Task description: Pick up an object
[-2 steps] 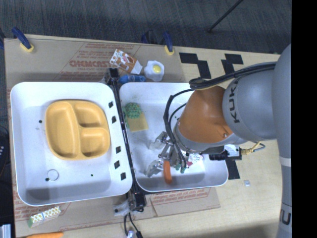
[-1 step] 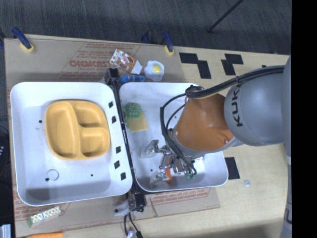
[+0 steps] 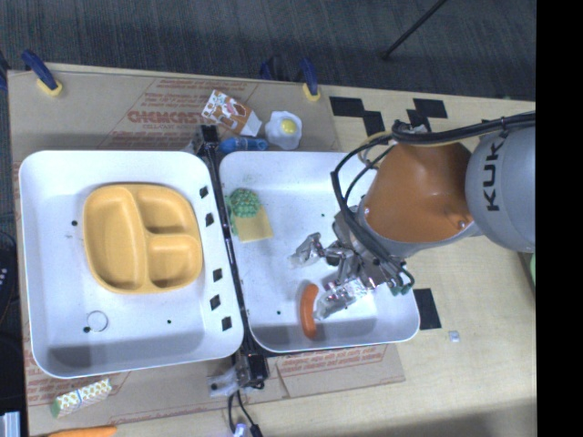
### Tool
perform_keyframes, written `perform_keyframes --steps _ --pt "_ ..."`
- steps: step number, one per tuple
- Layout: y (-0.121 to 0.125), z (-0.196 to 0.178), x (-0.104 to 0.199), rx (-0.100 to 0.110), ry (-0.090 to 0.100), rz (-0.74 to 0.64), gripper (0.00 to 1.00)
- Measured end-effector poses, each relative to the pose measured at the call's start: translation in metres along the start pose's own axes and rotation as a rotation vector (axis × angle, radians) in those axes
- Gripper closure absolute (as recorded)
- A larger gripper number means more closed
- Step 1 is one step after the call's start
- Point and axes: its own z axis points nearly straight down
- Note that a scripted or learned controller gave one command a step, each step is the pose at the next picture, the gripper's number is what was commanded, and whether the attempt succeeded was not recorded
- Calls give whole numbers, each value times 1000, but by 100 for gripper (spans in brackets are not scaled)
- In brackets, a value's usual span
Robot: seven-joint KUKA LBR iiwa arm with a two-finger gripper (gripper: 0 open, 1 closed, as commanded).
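An orange, sausage-shaped object — smooth, rounded at both ends, standing lengthwise up the frame — is seen near the lower edge of the right bin. The gripper is held just above and to the right of it, with its metallic fingers spread apart; nothing is seen between them. A yellow block with a green knobbly top is placed at the upper left of the same bin. In the left bin, a yellow divided tray is laid — three compartments are visible.
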Motion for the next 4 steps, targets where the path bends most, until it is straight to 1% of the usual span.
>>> perform_keyframes --steps 1,2,3,4 --pt "13 46 -7 -2 4 -302 0" --pt "40 50 -14 -2 3 -308 0" --pt "47 50 -7 -2 3 -318 0" --pt "45 50 -7 -1 0 -626 0"
